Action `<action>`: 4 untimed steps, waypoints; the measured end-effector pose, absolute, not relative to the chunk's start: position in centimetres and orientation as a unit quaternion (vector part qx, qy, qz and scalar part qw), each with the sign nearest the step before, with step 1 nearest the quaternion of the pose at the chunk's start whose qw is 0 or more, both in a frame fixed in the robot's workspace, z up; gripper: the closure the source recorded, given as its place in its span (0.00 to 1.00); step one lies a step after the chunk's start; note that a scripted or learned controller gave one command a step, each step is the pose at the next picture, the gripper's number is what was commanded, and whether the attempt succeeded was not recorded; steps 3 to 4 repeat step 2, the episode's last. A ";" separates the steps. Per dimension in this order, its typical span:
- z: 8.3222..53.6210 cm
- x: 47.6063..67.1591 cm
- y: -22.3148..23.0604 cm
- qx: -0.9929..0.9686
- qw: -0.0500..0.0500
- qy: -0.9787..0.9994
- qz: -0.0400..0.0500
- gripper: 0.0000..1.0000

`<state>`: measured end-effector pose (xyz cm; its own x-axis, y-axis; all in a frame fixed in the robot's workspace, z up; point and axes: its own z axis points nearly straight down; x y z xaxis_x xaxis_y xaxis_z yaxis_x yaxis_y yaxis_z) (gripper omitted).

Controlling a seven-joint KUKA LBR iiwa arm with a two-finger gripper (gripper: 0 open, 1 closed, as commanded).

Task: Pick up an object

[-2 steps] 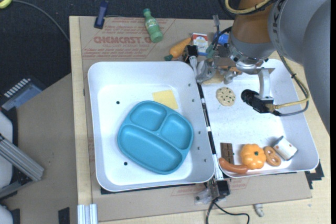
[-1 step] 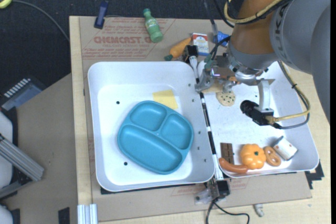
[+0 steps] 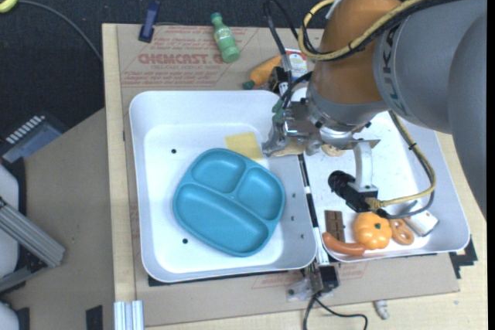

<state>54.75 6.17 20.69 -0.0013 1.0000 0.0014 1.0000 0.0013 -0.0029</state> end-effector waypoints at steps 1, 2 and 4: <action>25.6 55.5 4.0 -0.707 0.000 -0.707 0.000 1.00; 22.3 51.5 1.6 -0.708 0.001 -0.707 0.001 1.00; 22.3 51.5 1.6 -0.708 0.001 -0.707 0.001 1.00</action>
